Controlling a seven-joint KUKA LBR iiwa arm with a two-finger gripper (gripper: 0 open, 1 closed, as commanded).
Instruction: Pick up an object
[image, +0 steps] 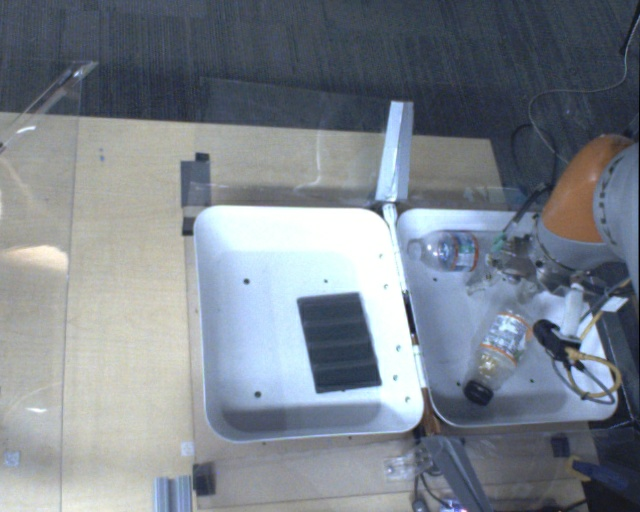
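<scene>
1. Two shallow white bins are sitting side by side on the pale wooden counter, meeting along their inner edges.

2. The left bin is holding a dark, ribbed rectangular pad, which is lying flat a little right of the bin's centre and turned slightly off the bin's sides.

3. The right bin is holding two clear plastic bottles, lying well apart from each other.

4. The bottle with the black cap is lying on its side near the middle of the right bin, tilting diagonally, with its cap pointing toward the bin's near edge.

5. The second clear bottle is lying on its side at the far end of the right bin, close to the wall shared with the left bin.

6. The arm, grey with an orange band, is reaching in from the right and hanging over the far right part of the right bin.

7. The pincer is sitting low, just right of the far bottle and beyond the black-capped one; wires and metal are cluttering it, so I cannot tell whether it is spread or pressed together, and nothing is visibly sitting in it.
</scene>
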